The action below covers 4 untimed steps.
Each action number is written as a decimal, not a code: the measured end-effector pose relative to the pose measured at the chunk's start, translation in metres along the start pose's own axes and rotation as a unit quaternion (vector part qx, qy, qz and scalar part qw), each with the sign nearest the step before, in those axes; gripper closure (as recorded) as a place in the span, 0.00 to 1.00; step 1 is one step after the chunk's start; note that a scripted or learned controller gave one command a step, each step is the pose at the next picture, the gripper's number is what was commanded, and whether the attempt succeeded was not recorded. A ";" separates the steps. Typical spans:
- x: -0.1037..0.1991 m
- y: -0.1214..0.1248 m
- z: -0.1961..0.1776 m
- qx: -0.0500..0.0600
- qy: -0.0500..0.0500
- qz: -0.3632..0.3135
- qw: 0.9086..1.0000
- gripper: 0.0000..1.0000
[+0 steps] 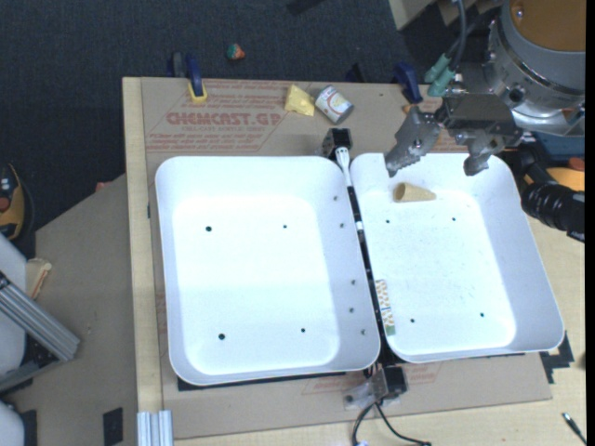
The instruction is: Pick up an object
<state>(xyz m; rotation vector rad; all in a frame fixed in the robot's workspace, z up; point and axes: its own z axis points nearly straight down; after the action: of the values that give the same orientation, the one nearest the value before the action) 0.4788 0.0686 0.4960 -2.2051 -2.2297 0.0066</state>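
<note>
Small tan wedge-shaped object (413,192), lying flat near the far edge of the right-hand shallow white bin (521,277), close to the divider beside the left-hand white bin (177,249). Just above it, the two-finger jaws (437,159) of the grey arm, spread wide and gripping nothing (wedge below the left finger rather than midway). Likely trouble from here: a straight descent landing off-centre, nudging the low, thin wedge aside or closing on air.
</note>
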 end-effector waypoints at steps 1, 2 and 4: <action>-0.006 0.001 -0.014 -0.005 0.000 0.005 1.000 1.00; 0.054 0.001 -0.041 -0.006 0.001 0.002 1.000 1.00; -0.028 0.043 0.130 0.006 -0.001 0.005 1.000 1.00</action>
<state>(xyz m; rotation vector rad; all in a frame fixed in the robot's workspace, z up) 0.5212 0.0408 0.3659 -2.2115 -2.2147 0.0216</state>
